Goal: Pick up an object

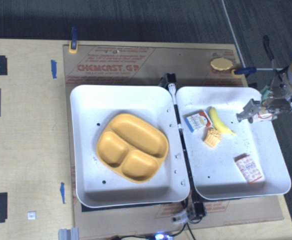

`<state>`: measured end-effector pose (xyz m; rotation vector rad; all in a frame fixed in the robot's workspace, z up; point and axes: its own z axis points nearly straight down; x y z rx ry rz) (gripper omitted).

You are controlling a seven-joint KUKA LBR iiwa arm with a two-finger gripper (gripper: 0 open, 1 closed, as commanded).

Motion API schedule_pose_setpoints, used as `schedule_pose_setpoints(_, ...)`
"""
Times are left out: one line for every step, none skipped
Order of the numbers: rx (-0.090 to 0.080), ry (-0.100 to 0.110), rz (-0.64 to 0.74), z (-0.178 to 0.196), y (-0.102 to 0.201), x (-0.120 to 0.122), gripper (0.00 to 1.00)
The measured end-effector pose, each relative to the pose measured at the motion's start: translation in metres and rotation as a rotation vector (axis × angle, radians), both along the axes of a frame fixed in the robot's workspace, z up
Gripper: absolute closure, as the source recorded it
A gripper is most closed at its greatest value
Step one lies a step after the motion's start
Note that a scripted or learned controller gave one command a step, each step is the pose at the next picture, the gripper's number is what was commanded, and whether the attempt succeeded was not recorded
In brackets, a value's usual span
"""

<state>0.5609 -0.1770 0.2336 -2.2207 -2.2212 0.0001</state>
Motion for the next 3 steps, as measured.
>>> schedule_pose_setpoints(0.001,-0.004,0.002,-0.136,-0.032,-0.007,0.00)
schedule_pose_setpoints(0.000,-0.006,0.002,-0.126,-0.032,-0.007,1.00)
schedule_pose_setpoints(0.000,-0.001,0.001,-0.061,0.039,-0.029,1.00)
